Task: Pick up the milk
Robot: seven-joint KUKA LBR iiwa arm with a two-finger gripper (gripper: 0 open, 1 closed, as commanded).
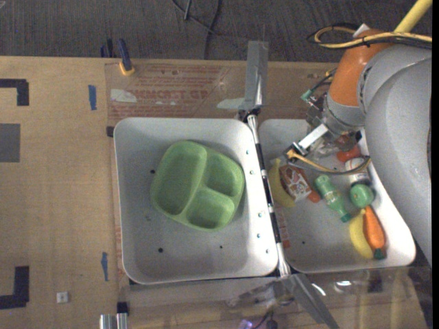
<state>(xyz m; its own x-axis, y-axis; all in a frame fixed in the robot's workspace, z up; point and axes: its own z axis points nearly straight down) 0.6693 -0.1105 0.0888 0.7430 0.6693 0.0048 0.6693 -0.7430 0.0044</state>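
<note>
Now my gripper hangs over the far part of the right bin. My grey arm comes in from the right, with its orange band just above the wrist. I cannot tell from up here how my gripper is set, so I will not guess. Nothing can be seen held in it.

The milk looks like the small carton with a red and white label. It lies on its side near the left wall of the right bin, just below my gripper and apart from it. It rests against something yellow on its left.

Beside the milk, toward the middle of the bin, lies a little green bottle. A round green thing sits near it. Closer to the near right corner there is a carrot, touching a banana. A small red and white thing lies near my wrist, but it is too blurry to name.

The left bin holds a green plate with three parts. The plate sits in the middle of that bin.
</note>
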